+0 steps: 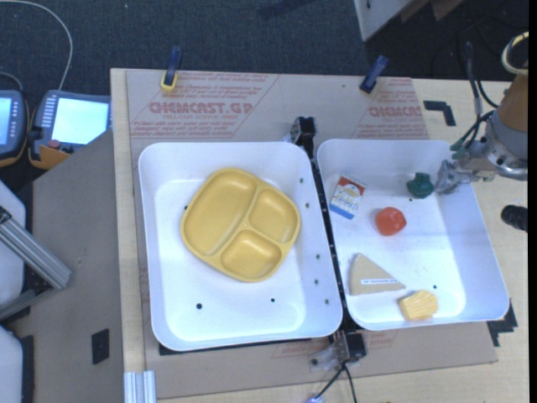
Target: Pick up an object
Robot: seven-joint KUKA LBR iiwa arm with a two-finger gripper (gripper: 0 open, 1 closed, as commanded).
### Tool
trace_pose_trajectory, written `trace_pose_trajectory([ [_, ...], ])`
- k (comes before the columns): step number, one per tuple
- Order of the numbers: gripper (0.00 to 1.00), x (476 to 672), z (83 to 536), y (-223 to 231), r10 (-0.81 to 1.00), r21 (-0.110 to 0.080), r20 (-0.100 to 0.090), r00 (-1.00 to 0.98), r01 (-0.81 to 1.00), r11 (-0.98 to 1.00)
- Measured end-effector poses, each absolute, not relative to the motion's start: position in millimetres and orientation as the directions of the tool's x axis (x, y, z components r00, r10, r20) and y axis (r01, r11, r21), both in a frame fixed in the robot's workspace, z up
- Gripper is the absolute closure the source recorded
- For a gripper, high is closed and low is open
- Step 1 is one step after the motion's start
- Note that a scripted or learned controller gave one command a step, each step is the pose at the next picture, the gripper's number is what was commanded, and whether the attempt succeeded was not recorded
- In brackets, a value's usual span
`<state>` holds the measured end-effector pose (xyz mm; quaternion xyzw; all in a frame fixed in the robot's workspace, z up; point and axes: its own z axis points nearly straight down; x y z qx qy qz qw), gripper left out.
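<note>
**Right bin, far wall: gripper beside green piece**

At right bin [491,259], far side: gripper [446,179] low, just beside green piece [419,185]. Finger state: cannot tell; no object visibly held.
Other stock: red ball [390,221], carton [346,197], wedge [373,276], yellow block [418,306]. Left bin [159,242]: yellow tray [241,223].
Risk: green piece sits near the wall; a closing grasp may nudge it away.
Obscured: arm cut off at frame edge; green piece's shape unclear.

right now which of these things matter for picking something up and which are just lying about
For the pick: gripper, green piece, tomato, carton, wedge, yellow chunk, right bin.

Lying about: yellow tray, left bin, clamps, screens.
</note>
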<state>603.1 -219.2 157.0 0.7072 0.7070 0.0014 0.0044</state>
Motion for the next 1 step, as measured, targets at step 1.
trace_pose_trajectory([
  [1,1.0,608.3,218.6,-212.2,1.0,0.009,-0.004,-0.002,1.0,0.002],
])
